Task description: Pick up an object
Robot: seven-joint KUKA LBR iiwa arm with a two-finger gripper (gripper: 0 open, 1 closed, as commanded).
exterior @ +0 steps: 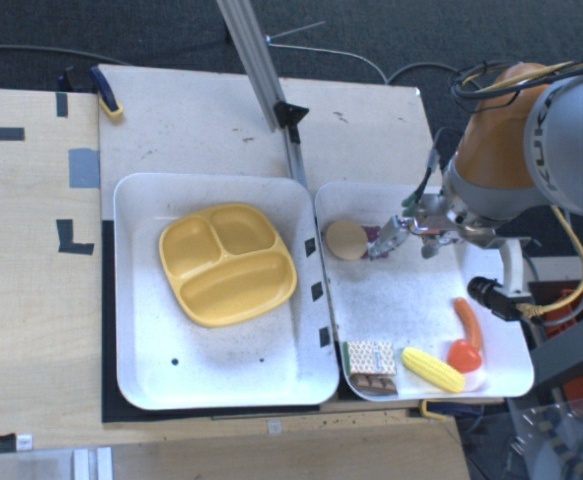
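While the gripper [386, 243] nears the round brown object [345, 239], jaw state unclear; descent should centre over it.

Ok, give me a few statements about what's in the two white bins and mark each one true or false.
1. The yellow divided plastic plate lies in the left white bin. True.
2. The yellow toy corn cob lies on the plate. False: it lies in the right white bin, near the front edge.
3. The round tan disc sits in the right bin, near the gripper. True.
4. The orange toy carrot lies in the left bin. False: it is in the right bin.
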